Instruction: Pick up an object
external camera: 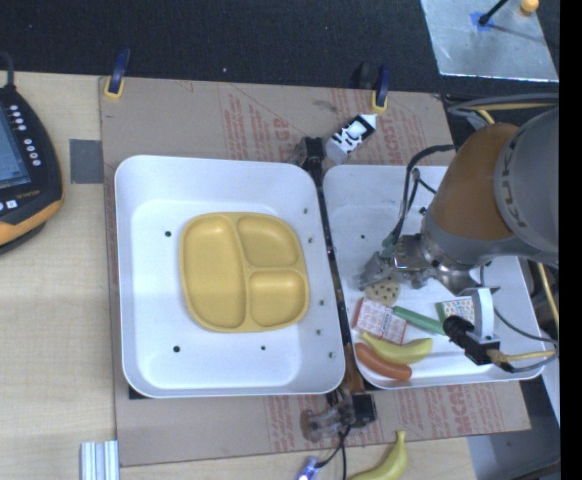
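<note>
The gripper [383, 268] hangs low in the right bin [356, 200], just above a cracker [382, 291]; its grip cannot be told; a banana [395, 348] lies nearer.

Arm [491, 193] enters from 3 o'clock, orange band up top, wrist bent down toward 7 o'clock, gripper [383, 273] low, pointing 9 o'clock.

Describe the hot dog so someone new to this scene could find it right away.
Look in the right white bin, at its near edge. The hot dog lies there, directly under the banana. It is the reddish-orange sausage shape, while the banana is yellow.
</note>
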`<state>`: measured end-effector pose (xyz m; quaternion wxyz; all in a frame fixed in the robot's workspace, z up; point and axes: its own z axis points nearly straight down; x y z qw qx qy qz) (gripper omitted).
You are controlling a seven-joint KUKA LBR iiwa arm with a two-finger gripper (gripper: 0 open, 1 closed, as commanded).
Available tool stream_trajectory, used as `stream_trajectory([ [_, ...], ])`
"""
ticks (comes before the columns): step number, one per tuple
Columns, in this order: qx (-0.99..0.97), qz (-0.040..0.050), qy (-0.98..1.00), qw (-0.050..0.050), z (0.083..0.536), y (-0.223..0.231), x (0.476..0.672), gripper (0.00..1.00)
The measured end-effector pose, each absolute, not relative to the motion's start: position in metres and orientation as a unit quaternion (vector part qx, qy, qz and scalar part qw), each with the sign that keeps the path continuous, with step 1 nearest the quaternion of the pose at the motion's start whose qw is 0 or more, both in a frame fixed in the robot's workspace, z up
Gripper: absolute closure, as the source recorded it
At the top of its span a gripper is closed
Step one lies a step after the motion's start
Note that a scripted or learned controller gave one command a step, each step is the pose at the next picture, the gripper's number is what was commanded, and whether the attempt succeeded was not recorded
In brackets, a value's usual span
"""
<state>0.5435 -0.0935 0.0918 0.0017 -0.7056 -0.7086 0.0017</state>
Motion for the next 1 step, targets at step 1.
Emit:
stream_trajectory([
  [1,-0.706,0.0008,-0.708,-0.001,0.1051,-0.0953,0.5459,1.00],
])
